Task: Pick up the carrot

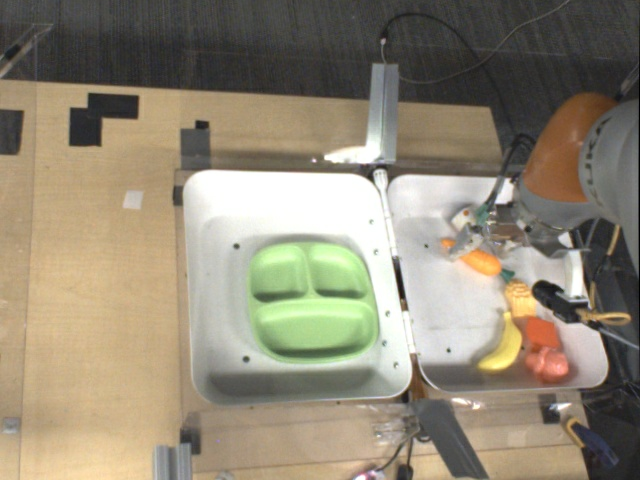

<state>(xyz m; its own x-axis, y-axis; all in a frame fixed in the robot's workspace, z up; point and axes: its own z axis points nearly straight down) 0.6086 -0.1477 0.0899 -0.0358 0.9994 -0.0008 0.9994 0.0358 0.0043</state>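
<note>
In the right bin, the end effector hovers over the carrot, grip state unclear.

Two shallow white bins sit side by side on the wooden worktop. The left bin holds a green divided plate with three compartments, lying flat near its middle. In the right bin, toward its near right corner, a yellow banana lies just left of a red block-like item and a pinkish rounded item. A small yellow piece rests just beyond the banana's far tip. A metal post stands at the far side between the bins, and black cable trails over the dark floor beyond.
</note>
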